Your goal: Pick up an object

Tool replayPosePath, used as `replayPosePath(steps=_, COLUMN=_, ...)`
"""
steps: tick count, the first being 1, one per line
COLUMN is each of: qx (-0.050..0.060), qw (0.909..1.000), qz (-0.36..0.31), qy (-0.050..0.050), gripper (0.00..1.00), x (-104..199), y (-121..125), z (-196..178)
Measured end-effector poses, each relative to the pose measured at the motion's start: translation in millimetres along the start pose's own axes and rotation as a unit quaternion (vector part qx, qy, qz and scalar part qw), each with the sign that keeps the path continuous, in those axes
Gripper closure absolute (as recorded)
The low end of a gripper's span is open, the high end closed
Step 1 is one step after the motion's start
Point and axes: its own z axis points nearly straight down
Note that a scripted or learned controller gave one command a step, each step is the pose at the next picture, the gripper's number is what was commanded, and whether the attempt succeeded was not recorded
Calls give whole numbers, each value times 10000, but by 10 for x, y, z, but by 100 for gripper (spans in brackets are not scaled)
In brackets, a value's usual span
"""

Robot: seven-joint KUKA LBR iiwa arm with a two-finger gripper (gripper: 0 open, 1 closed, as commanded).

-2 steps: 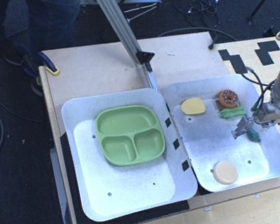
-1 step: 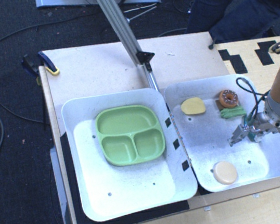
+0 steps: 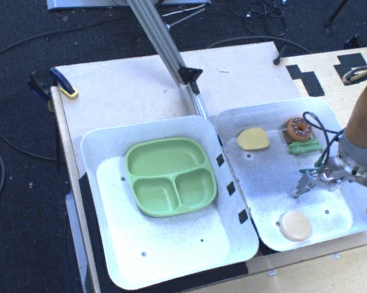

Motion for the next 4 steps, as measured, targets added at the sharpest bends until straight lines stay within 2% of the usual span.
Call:
replayPosePath(steps=1, qx=-33, qw=10000, qz=3, qy=-21, gripper=100, x=-15, y=17, z=-134)
replayPosePath(steps=2, qx=-6, qw=10000, qz=-10, qy=-1, gripper=100, x=-35, y=13, z=-755)
replayPosePath(steps=4, qx=-20, qw=10000, qz=-11, qy=-9, gripper=100, x=-75, y=-81, z=-1678)
